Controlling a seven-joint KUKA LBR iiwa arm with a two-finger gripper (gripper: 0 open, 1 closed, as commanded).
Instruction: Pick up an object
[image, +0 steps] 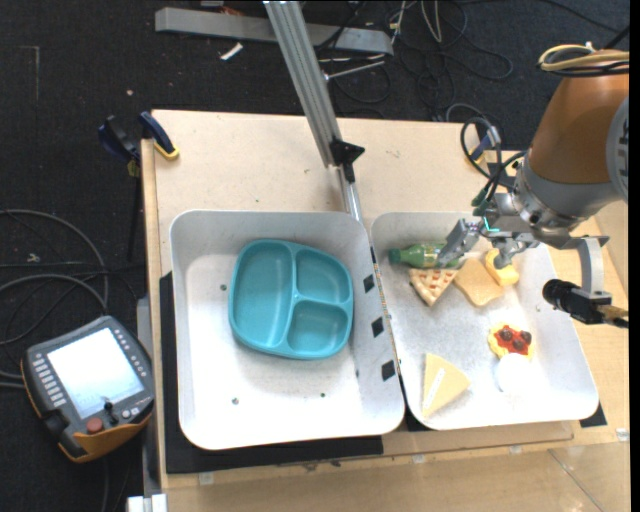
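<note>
Fingers (462, 238) of the gripper (455, 248) point down and to the left in the right bin's upper part, their tips at the right end of a green toy item (415, 256). Whether they are closed on it or merely touching it cannot be told from this angle.

Layout from left to right:
- **Floor, far left:** a control pendant (85, 385) with a pale screen lies on the dark floor, beside the bench (240, 160).
- **Bench corner:** a blue and yellow clamp (150, 135) sits at the upper left corner.
- **Left bin (200, 400):** it holds a teal divided plate (292, 300) with three compartments, lying flat near the middle.
- **Between the bins:** a slanted aluminium pole (310, 85) runs from the top edge down to their junction.
- **Right bin (560, 380):** it holds the candidate objects for picking.
  - The green toy item lies on its side near the upper left of the bin.
  - A pizza slice (432, 285) lies just below it, touching a tan bread piece (478, 285).
  - A small yellow piece (503, 272) lies just beside the bread piece.
  - A pale cheese wedge (443, 382) rests near the front edge.
  - A yellow item topped with red (512, 340) lies just above a white rounded item (515, 375).
- **Right:** the arm (585, 130) enters from above the right bin's upper right corner.
</note>
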